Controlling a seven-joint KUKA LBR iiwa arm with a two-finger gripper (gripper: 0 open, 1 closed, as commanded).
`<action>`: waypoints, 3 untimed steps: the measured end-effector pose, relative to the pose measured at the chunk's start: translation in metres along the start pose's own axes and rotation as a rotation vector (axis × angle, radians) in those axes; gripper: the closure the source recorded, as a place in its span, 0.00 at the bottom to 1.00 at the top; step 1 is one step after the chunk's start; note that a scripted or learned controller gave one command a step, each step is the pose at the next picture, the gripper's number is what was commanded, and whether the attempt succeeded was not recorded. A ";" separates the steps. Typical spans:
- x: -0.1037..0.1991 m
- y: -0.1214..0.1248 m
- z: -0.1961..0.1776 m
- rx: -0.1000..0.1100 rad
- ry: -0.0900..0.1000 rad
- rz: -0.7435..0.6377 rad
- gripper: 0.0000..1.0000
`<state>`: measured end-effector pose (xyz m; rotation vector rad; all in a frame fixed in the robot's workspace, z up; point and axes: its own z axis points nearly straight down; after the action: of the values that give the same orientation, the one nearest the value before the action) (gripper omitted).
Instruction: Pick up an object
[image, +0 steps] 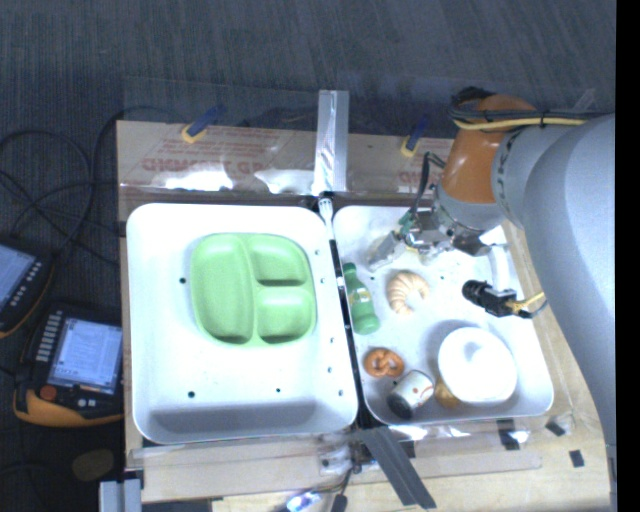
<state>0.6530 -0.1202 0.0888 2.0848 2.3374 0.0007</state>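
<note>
Tan and ridged, the croissant (407, 289) lay in the right bin (535, 395), just below and a little left of the gripper (420, 238), its long axis running roughly across the view. You had the only arm right above it, so a short drop would have reached it. I could not tell how the jaws stood. Green bottle (361, 303) lay just left

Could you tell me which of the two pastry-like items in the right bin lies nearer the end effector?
The croissant, just below the end effector; the pretzel lies further down.
</note>
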 end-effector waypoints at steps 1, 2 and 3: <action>0.014 -0.042 -0.002 -0.005 -0.001 -0.230 0.00; 0.065 -0.073 -0.095 0.008 0.007 -0.079 0.00; 0.071 -0.081 -0.096 0.008 0.006 -0.139 0.00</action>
<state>0.5637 -0.0588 0.1833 1.9232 2.4841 -0.0040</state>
